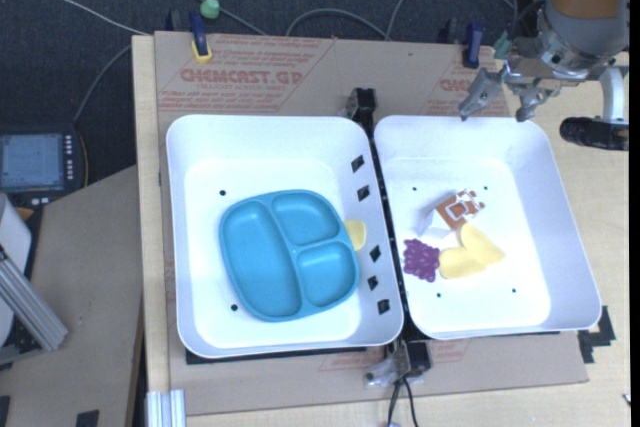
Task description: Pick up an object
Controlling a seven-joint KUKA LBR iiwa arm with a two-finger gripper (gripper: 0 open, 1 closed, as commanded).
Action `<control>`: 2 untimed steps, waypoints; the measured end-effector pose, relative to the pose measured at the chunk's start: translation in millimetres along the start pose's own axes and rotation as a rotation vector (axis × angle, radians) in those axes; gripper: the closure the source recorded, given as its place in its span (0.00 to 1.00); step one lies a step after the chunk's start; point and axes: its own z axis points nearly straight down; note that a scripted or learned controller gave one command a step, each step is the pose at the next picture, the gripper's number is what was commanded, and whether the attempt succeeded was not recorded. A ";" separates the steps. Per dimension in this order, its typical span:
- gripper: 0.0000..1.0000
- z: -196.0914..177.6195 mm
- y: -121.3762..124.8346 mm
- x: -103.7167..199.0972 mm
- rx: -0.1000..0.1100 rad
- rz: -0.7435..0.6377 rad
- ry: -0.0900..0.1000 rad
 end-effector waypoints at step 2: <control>0.00 32.4 1.5 0.8 -0.010 -0.002 -0.002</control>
